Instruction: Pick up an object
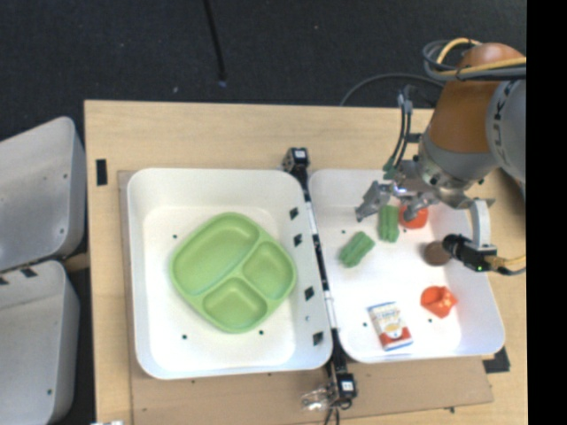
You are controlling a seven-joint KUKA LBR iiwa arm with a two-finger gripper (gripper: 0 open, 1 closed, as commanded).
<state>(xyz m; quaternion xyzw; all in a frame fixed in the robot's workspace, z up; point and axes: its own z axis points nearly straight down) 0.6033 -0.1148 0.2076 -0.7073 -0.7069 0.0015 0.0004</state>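
My gripper (392, 200) hangs over the far part of the right bin (461, 343), under the grey wrist with its orange band. Directly below it in the view is a small green piece (388, 225), and a red object (415, 217) lies just to its right, partly covered by the wrist. A second green piece (357, 248) lies a little to the lower left. Also in this bin are a brown round object (434, 253), an orange object (438, 301) and a small white, blue and red carton (389, 326).
The left bin (146, 326) holds a green divided plate (232, 271). A raised divider with black clips (312, 255) separates the two bins. A black cable and fitting (468, 252) hang from the arm over the right bin's right side.
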